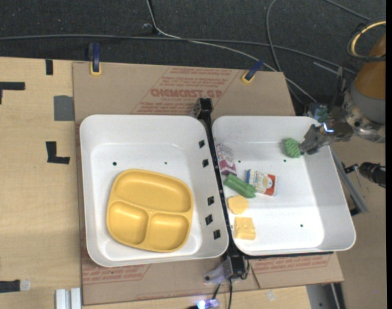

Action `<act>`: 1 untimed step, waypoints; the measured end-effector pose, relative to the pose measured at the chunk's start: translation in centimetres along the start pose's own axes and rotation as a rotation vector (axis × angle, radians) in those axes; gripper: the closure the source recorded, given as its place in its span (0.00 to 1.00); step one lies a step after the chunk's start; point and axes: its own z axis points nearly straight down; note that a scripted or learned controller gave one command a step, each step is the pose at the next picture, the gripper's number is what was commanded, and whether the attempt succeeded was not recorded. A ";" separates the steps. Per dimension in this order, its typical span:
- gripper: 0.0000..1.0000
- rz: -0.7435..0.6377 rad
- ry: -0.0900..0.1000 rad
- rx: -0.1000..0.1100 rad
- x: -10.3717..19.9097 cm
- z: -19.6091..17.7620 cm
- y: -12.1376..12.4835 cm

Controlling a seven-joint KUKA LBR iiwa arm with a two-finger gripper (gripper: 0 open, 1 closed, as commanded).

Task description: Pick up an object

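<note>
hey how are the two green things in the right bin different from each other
The long green piece lies low by the divider, slanted, beside the small carton; the small green piece sits near the bin's far right, right at the hand. The first is elongated and darker, the second short and brighter. Both are green.

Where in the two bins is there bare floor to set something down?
Right bin: the floor right of the small carton, toward the front right corner, is bare. Its left edge is crowded: wrapper, green pod, two yellow pieces. Left bin: the yellow divided plate fills the front; a bare strip runs behind it.
</note>
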 end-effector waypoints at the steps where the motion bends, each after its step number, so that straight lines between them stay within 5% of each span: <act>1: 1.00 -0.004 0.002 0.005 5.4 1.5 1.0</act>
